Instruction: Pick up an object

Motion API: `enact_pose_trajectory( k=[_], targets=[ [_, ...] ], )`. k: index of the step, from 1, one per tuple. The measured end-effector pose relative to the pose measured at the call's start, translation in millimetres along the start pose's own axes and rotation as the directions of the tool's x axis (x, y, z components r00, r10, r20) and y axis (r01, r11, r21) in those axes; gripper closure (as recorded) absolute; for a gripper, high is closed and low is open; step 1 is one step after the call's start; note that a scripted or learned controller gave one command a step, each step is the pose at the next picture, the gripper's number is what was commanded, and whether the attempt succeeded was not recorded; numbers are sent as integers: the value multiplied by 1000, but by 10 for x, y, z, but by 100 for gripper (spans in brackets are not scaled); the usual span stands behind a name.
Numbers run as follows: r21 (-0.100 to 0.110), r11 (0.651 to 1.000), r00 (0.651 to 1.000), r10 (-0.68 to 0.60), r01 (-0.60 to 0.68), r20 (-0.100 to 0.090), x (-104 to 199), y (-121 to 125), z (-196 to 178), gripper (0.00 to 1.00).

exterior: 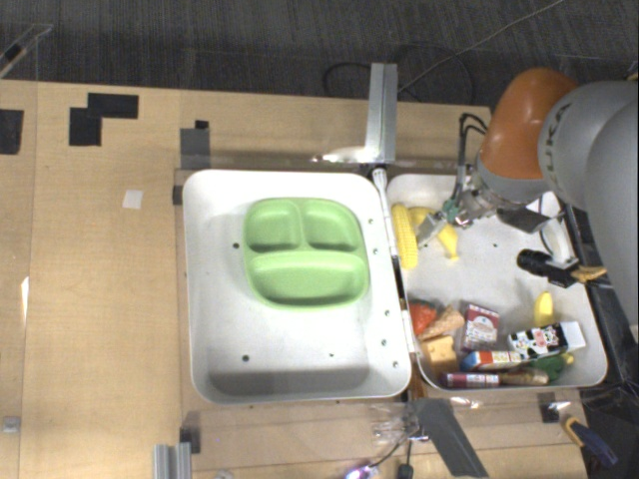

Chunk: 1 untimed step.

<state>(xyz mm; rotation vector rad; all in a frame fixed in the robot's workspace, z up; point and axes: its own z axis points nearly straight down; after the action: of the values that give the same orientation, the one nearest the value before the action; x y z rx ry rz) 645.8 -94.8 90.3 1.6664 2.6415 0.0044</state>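
Inspected far left quarter of right bin (499, 272). Found jaws low there, just right of corn (404, 233) and just beyond a yellow piece (449, 244). Cannot tell from this angle whether spread or pressed together; saw nothing between them. Judged nothing lifted yet.

Task's thing: any one object. Judged likeliest as corn, lying along the bin's left wall, or yellow piece, on bare floor just right of corn.

Risks, as judged:
- Could close on air, with jaws over the gap between the two rather than over either.
- Could pin corn against the wall instead of gripping it; seems to touch that wall, leaving little room on that side.
- Could roll corn away on contact, given its round body.
- Could nudge yellow piece aside, being small and loose.
- Could strike the wall, given closeness.

Surroundings:
- Noted crowded row along near edge of right bin: red piece (421, 317), tan block (439, 350), carton (481, 325), cow-print box (539, 340), marker (477, 378), touching or nearly so. Well apart from jaws; no obstruction.
- Noted yellow item (544, 307) just beyond cow-print box, also clear of the approach.
- Noted left bin (215, 297) with green tray (305, 250), across the dividing wall; no bearing on this grasp.
- Noted arm (599, 138) over far right corner of right bin, hiding floor beneath
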Motion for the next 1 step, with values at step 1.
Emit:
enact_pose_trajectory(
  k=[1],
  targets=[
    [23,937,937,348,-348,-12,-133,186,34,0]
  ],
)
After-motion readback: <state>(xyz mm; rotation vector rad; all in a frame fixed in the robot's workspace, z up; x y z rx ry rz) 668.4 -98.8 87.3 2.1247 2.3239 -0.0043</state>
